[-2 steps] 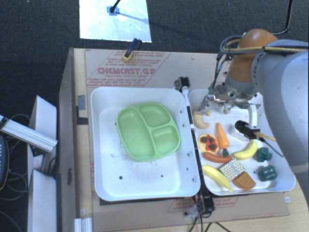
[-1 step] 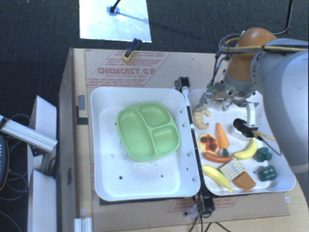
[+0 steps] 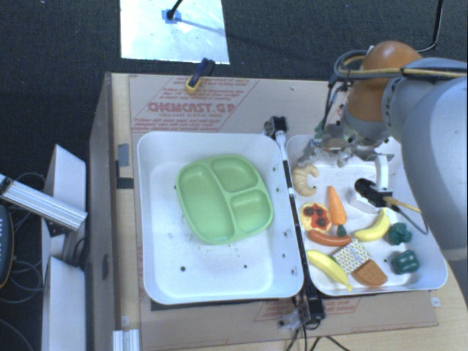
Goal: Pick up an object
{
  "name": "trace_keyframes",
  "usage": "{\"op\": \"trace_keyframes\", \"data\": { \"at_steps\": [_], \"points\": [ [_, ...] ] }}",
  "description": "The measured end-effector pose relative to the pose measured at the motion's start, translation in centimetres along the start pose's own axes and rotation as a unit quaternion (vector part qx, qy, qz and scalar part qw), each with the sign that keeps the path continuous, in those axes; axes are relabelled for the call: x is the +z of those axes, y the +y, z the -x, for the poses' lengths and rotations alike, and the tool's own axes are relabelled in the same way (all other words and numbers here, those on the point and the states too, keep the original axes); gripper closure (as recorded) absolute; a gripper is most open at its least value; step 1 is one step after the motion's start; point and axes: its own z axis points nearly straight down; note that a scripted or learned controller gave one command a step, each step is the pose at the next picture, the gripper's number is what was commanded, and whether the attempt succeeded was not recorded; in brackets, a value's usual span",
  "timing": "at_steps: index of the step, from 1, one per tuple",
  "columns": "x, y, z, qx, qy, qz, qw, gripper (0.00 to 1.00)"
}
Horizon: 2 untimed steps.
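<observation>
Hand point(image 3: 344, 146) poised over the back of the right bin point(image 3: 431, 269); whether it is open or closed cannot be told.

The hand is seen below the arm's point(image 3: 431, 123) orange band, above bare white bin floor near the far rim, with no object visible between its parts. The brown printed desk point(image 3: 190, 101) carries two shallow, glossy white bins with rounded corners, touching along a dark centre seam. In the left bin point(image 3: 161, 269) a pale green, smooth, three-compartment tray point(image 3: 223, 199) is set at a tilt, with open floor around it. The right bin is crowded in front: two curved yellow bananas point(image 3: 329, 267) point(image 3: 373, 227), a tapered orange carrot point(image 3: 336, 205), a red sausage point(image 3: 327, 238), a croissant point(image 3: 306, 179) by the seam, a pizza slice point(image 3: 315, 214), and lumpy dark green vegetables point(image 3: 404, 260) by the right rim.
</observation>
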Motion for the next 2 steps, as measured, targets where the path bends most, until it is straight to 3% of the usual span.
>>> {"op": "trace_keyframes", "data": {
  "at_steps": [1, 2],
  "points": [
    [0.27, -0.1, -0.7, -0.001, 0.0, -0.001, 1.0, 0.0],
    [-0.61, -0.15, -0.74, -0.002, 0.0, -0.002, 1.0, 1.0]
  ]
}}
